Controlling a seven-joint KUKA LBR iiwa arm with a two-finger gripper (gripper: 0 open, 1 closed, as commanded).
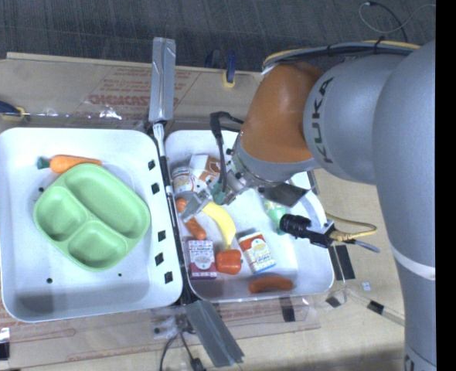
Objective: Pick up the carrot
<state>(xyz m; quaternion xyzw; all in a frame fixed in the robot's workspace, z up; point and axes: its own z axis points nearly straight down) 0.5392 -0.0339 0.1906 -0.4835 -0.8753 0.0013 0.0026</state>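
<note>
carrot: the orange tapered carrot with a green top (72,161) lies in the left shallow white bin (11,230), near its far edge, just beside the light green divided plastic plate (93,215).
long axis: it runs almost level across the view, green end to the left, thin tip to the right.
pincer: the pincer (212,198) of the grey arm with an orange band (282,114) is over the right shallow white bin (314,273), above a yellow plastic banana (222,224) and other toy foods.
pincer state: i cannot tell; the tips are hidden in clutter.
relation: the carrot lies to the left of the pincer and a little farther back, across the wall between the bins, well apart.
next move, my judgement: cross over the wall and meet the carrot across its thin width.
</note>
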